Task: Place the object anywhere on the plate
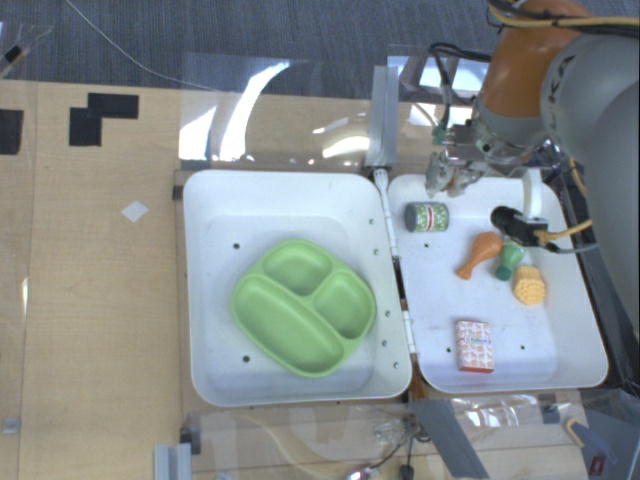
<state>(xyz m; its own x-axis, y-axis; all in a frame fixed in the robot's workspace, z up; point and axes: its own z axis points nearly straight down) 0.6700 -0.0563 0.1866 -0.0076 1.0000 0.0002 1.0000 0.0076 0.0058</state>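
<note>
Tabletop: claw [447, 180] hovers over right bin's [560, 368] back edge, above can [427, 217], finger state indeterminate; approach step, next descend, grasp, carry to green plate [305, 308] in left bin [215, 368].

No text, brand or number can be read. The small green-and-white can with a printed label [427, 217] and the red-and-white printed carton [474, 345], both below the tool [447, 176], carry markings too small to read.
</note>
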